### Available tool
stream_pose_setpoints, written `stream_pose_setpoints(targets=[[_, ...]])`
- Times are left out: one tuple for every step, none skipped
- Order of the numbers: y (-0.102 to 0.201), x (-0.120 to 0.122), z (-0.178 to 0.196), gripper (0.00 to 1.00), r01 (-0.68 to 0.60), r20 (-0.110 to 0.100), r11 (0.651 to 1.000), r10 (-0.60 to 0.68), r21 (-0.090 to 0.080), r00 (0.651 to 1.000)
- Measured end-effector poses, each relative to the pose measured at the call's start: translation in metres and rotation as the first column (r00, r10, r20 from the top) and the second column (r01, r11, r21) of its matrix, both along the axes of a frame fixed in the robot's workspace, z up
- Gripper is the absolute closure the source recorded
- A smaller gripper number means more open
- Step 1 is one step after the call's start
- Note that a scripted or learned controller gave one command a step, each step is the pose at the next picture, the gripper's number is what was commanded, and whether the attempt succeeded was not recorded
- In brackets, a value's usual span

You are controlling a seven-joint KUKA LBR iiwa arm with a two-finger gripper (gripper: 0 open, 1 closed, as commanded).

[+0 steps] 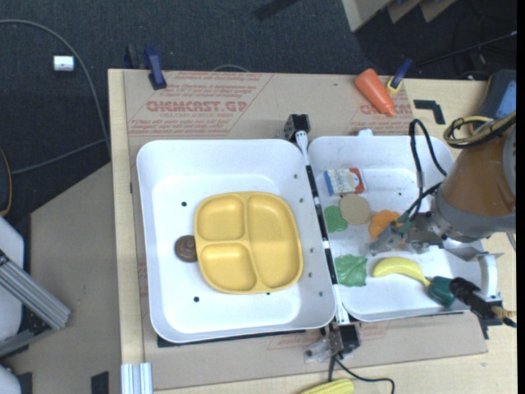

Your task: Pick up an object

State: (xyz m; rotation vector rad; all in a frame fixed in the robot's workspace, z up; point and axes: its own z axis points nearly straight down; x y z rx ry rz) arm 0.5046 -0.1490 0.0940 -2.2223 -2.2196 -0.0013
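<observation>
The right bin (pixel 369 144) holds several small things: a yellow banana (pixel 398 268), an orange piece (pixel 382 220), a tan disc (pixel 355 209), a green piece (pixel 335 218), a leafy green piece (pixel 351 270), a white, red and blue packet (pixel 342 180) and a dark green object (pixel 444 290). My gripper (pixel 399 230) reaches in from the right and sits low in this bin. It is right beside the orange piece and just above the banana. The arm's grey and orange wrist (pixel 480 191) covers the bin's right side.
The left bin (pixel 164 187) holds a yellow divided plate (pixel 246 243) with a brown round object (pixel 187 248) at its left edge. An orange carrot-like toy (pixel 375 93) and a blue clamp (pixel 153 68) lie on the cardboard behind the bins.
</observation>
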Motion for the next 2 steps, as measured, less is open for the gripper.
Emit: stream_pose_setpoints(targets=[[0.016,0.063,-0.009,0.0,-0.003,0.0,1.0,0.003,-0.001,1.0],[0.023,0.045,-0.01,0.0,-0.001,-0.002,1.0,0.001,0.0,1.0]])
